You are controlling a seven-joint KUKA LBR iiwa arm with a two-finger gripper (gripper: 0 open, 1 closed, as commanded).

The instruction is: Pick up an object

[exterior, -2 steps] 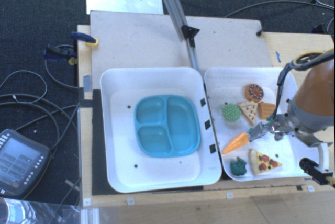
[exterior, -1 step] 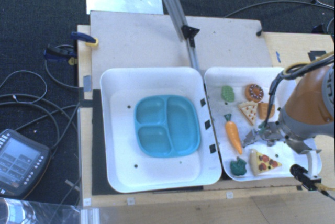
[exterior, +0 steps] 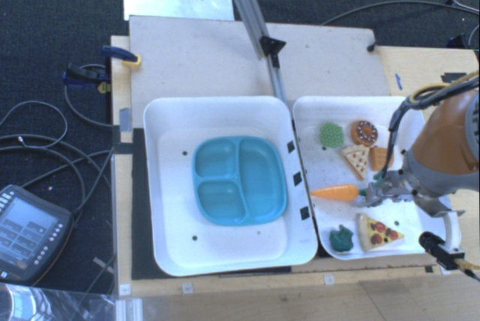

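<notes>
the gripper [exterior: 373,194] sits low in the right bin [exterior: 311,111], and its fingers are too small and blurred against the metal of the wrist to tell whether they are spread or closed. just to the left of the fingertips lies the orange carrot [exterior: 335,193], its thick end pointing at them; whether it touches them cannot be told. just above the fingers is a cracker-like wedge [exterior: 357,159], with an orange-brown piece [exterior: 379,157] beside it, partly behind the arm. further up are a chocolate doughnut [exterior: 365,133] and, to its left, a round green bumpy ball [exterior: 331,135]. below the fingers lies a pizza slice [exterior: 379,232], and to the left of that a dark green broccoli piece [exterior: 342,238]. well to the left of the fingers, in the left bin [exterior: 161,162], rests a blue divided plate [exterior: 241,179] with three compartments. the arm's orange band [exterior: 446,136] rises to the right of the fingers.
</notes>
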